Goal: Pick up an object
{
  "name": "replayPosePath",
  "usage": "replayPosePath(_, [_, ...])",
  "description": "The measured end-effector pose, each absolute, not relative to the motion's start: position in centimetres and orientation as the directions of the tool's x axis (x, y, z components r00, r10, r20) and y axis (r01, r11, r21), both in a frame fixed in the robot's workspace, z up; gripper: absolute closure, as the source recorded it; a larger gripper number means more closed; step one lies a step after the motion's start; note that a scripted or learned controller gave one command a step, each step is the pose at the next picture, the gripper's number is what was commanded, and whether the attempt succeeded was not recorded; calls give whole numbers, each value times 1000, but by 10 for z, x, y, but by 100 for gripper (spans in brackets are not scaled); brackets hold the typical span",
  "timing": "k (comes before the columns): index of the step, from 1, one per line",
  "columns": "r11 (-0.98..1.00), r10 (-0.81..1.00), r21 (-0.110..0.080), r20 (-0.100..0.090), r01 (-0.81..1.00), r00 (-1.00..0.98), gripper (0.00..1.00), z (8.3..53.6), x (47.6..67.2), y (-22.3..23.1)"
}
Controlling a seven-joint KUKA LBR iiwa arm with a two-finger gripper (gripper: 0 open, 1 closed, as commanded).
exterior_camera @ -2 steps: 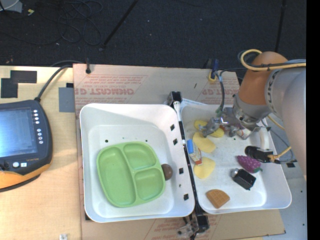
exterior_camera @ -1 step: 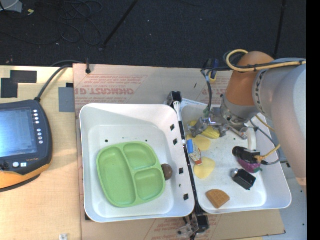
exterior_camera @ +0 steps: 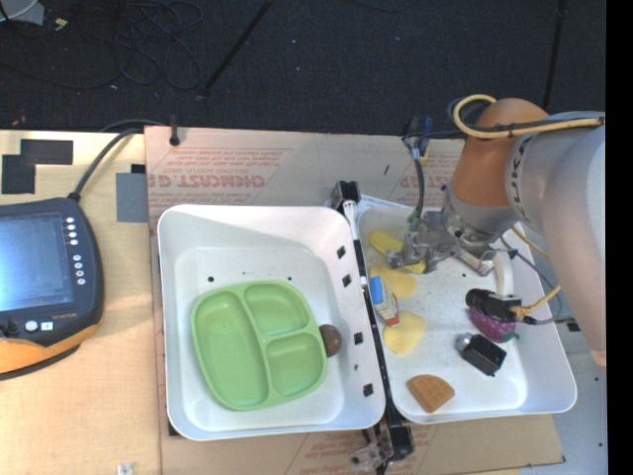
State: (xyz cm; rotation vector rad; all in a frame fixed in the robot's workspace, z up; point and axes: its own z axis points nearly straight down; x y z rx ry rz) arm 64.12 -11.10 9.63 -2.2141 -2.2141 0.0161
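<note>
Gripper [exterior_camera: 420, 250] low in right bin [exterior_camera: 554, 389], over yellow pieces [exterior_camera: 388, 242].
Finger state and any hold: cannot tell, apparently nothing lifted; pick outstanding.

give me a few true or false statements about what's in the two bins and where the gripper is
1. The green divided tray lies in the left bin. True.
2. The gripper is over the left bin. False: it is down in the right bin, near the yellow pieces.
3. A small brown round object sits beside the tray's right edge. True.
4. The orange-brown wedge lies at the far end of the right bin. False: it lies near the bin's front edge.
5. A black block lies in the right bin. True.
</note>
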Motion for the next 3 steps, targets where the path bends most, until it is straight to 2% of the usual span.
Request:
replayPosePath(1, [4, 1000, 2, 4, 1000, -4, 100, 193, 585, -47])
replayPosePath(2, [0, 1000, -4, 1, 1000, 0, 0, 187, 585, -50])
replayPosePath(3, [-6, 1000, -12, 0, 1000, 6, 0, 98, 543, -92])
